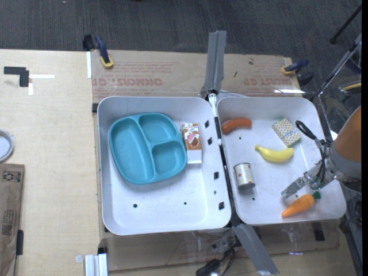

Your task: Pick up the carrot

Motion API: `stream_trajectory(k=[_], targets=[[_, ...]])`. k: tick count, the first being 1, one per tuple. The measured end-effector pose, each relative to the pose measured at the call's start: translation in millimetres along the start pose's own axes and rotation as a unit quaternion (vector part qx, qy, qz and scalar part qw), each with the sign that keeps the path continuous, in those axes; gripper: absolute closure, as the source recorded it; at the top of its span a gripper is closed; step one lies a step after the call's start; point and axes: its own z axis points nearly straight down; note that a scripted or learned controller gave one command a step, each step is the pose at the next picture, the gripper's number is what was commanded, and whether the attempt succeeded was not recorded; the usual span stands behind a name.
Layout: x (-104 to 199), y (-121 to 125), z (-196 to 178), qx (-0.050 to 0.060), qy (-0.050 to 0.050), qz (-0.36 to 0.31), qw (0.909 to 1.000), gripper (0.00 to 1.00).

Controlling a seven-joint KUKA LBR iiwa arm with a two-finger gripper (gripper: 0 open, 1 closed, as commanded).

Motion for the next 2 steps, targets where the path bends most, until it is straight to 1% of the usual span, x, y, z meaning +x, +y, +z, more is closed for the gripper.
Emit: stream_trajectory(k=[1, 2], targets=[[-0.8, 0.7, -9.2, -0.001, -0.001, 0.001, 1.0000, 1.00], [-0.8, 0.7, -9.2, -0.001, -0.001, 0.001, 1.0000, 0.00]])
